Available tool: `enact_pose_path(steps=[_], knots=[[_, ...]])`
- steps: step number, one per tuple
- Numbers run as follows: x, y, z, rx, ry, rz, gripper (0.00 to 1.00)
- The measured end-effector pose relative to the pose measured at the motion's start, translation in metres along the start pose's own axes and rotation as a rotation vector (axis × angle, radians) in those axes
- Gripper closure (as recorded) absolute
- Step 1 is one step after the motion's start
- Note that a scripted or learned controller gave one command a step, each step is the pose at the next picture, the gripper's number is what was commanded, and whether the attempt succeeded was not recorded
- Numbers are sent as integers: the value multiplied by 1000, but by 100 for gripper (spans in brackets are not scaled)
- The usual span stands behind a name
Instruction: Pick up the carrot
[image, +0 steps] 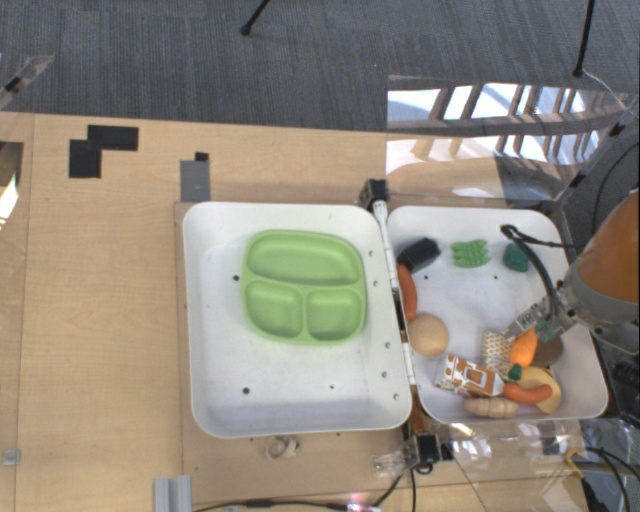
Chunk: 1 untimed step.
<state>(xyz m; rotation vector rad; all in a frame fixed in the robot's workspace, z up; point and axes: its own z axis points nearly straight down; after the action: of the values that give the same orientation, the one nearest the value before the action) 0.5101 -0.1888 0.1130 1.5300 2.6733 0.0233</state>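
I am reaching my gripper (535, 330) into the right bin (470, 295), low in its near right corner, and I cannot tell how it is set. The carrot (523, 350) is lying just beside my tip, touching or nearly so: a short, bright orange wedge, tapering downward. It is sitting in a crowd. A banana (540, 381) is lying just below it, a patterned snack packet (468, 376) to its left, and a tan ball (429, 334) farther left. The bin's right wall is running close behind me. Open white floor is lying up and to my left, toward the green toy (468, 253). The left bin (215, 330) is holding a green divided plate (303, 286), well apart.
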Motion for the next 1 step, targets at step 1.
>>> enact_pose_path(steps=[1], knots=[[38, 106, -76, 33, 37, 167, 100]])
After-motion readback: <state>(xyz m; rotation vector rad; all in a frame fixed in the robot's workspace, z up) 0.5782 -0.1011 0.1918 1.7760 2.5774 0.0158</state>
